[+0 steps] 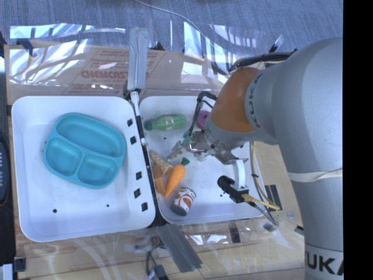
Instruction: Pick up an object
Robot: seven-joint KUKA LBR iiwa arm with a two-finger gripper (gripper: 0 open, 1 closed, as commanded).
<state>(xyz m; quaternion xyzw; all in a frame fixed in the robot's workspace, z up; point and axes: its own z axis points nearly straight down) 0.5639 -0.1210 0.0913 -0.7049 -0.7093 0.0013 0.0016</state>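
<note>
**Item 1: carrot** (174, 180). Orange, with a green top. It lies on the floor of the right bin (204, 182), near that bin's left wall. The root points toward the near edge and the top points up toward the gripper.

**Item 2: gripper** (186, 146). Metal, low over the middle of the right bin, just above the carrot's green top. Nothing can be seen held in it. Whether it is spread or pressed together cannot be told from this angle.

**Item 3: tan, crusty piece** (157, 163). It lies just left of the carrot, against the bin's left wall. What kind of thing it is cannot be told.

**Item 4: can** (184, 199). White and orange, on its side. It is just below the carrot's tip, close to the near wall.

**Item 5: green bottle** (166, 122). On its side in the far left part of the right bin, apart from the carrot.

**Item 6: pink thing** (202, 119). Right of the bottle and partly hidden by the arm, so its shape is unclear.

**Item 7: arm** (291, 98). Grey, with an orange band (233, 107). It reaches in from the right across the right bin.

**Item 8: left bin** (35, 174). White and shallow, side by side with the right bin.

**Item 9: teal divided plate** (85, 150). Three compartments, flat in the left bin toward its far half.

**Item 10: brown cardboard** (87, 69). Red print, lying behind both bins.
</note>
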